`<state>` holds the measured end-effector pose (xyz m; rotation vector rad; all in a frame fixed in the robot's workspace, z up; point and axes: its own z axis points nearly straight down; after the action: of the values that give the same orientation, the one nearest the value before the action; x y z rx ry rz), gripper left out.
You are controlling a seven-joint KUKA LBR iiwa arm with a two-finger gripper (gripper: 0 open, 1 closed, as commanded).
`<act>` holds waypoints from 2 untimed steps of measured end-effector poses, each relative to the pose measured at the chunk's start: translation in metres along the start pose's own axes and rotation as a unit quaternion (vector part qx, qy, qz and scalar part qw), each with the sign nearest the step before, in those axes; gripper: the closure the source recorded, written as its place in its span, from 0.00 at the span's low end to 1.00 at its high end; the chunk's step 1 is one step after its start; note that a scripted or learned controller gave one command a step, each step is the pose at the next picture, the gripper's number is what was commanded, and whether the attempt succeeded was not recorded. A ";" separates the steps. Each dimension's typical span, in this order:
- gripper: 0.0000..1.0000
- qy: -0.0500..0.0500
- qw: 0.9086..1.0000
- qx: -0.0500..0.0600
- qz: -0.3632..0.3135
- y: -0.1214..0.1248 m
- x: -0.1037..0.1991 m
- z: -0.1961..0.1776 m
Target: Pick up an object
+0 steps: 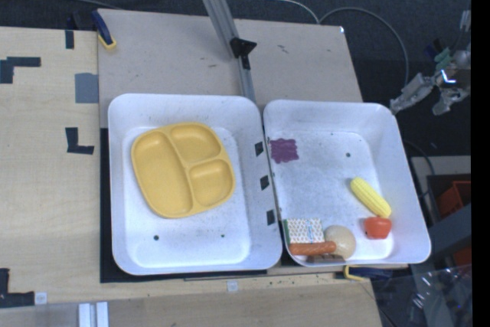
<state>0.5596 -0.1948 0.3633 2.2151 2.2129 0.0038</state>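
Two shallow white bins sit side by side on a pale surface [46, 165], seen from above at a slant. The left bin [122, 188] holds a yellow divided plate [182, 168], lying flat toward the bin's ten o'clock side.

The right bin [383, 126] holds several small things. A purple piece [283, 150] lies near its ten o'clock corner, well apart from the rest. A yellow corn cob [370, 197] lies tilted toward four o'clock, and just below it sits a small red tomato [377, 227]. Along the six o'clock edge, a patterned square block [305, 229] sits just above an orange sausage [312, 248], and a pale round ball [341, 240] touches the sausage's right end.

The gripper [438, 88] hangs at the far three o'clock side of the view, outside the right bin's two o'clock corner, well apart from every object. It is small and blurred, so I cannot tell how it is set. A grey metal pole [214, 0] slants in from twelve o'clock toward the gap between the bins.
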 end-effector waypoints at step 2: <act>0.00 0.002 1.000 0.005 -0.001 0.054 -0.016 -0.175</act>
<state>0.6116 -0.2101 0.5393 2.2199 2.2213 -0.0023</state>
